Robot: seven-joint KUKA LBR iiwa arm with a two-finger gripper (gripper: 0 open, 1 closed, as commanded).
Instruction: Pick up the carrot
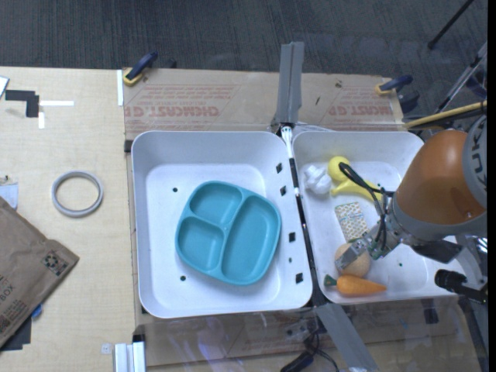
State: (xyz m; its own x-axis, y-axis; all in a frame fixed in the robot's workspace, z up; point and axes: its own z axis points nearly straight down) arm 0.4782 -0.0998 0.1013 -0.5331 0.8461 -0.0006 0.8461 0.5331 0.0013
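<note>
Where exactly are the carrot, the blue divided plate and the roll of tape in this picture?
carrot (360, 287): camera view, middle of its orange body, near the right bin's front edge.
blue divided plate (203, 242): camera view, floor of a left compartment.
roll of tape (77, 180): camera view, upper part of the ring.

Lighting looks pretty even and bright from overhead on my end, so the white bins (147, 208) come through a bit washed out, with only soft shadows along their walls. The picture is low-res and slightly soft (small stuff is mushy). The dark floor (232, 22) up top stays dim.
</note>
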